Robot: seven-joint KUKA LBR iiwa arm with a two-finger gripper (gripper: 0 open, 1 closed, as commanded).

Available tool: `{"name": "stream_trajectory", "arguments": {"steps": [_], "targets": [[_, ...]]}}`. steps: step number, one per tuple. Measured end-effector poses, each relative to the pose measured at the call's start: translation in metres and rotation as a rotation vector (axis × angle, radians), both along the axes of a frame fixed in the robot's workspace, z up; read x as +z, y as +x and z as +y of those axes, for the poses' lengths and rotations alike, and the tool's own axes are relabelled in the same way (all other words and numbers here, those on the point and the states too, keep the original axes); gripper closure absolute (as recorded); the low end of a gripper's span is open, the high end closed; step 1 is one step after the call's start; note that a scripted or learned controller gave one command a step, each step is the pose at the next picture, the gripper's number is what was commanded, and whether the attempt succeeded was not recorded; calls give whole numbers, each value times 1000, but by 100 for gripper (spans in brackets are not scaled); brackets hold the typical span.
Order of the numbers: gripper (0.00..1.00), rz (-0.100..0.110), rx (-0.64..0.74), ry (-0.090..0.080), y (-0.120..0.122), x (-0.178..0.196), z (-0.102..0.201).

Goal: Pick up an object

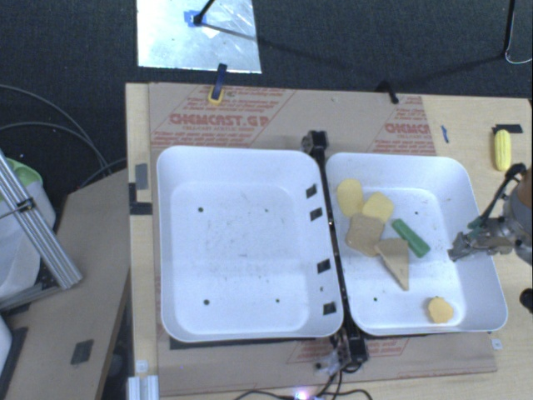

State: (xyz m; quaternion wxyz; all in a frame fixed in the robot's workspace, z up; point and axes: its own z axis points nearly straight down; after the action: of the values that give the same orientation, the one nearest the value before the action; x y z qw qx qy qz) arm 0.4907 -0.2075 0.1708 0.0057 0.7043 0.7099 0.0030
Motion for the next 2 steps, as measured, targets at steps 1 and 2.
{"name": "stream_trajectory", "arguments": {"steps": [1,2], "targets": [[100,-3,3,-1,1,11,0],[100,-7,7,-2,3,21,0]]}}
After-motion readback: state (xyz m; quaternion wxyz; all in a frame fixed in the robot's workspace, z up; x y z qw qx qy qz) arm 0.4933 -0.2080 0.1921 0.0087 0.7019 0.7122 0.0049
